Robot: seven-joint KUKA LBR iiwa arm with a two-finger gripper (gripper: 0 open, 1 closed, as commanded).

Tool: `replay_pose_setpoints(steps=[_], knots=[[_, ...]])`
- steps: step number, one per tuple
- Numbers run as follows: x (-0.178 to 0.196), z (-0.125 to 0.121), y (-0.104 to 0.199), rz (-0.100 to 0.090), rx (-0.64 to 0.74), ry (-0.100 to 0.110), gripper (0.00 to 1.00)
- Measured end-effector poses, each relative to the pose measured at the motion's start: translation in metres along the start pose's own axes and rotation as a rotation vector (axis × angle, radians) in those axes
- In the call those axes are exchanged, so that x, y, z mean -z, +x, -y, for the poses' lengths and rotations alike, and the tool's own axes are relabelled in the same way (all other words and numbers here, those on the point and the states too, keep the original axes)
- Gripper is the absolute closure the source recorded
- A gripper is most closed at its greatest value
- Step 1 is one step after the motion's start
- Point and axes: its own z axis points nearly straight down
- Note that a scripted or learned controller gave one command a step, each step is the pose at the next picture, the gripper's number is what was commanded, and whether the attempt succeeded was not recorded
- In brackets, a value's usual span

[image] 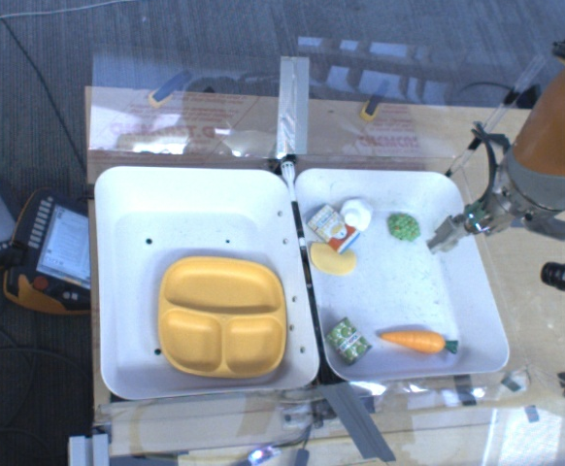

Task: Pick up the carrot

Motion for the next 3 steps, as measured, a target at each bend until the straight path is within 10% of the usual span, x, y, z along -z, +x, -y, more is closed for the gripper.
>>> replay_pose_setpoints(steps=[1, 2, 3], knots=[[-0.140, 0.049, 0.013, 0.004, -0.220, -0.011, 1.00], [0.013, 0.048, -0.022, 0.001, -0.125, 0.001, 1.00], [-0.138, 0.067, -0.024, 0.002, 0.120, -0.005, 1.00]])
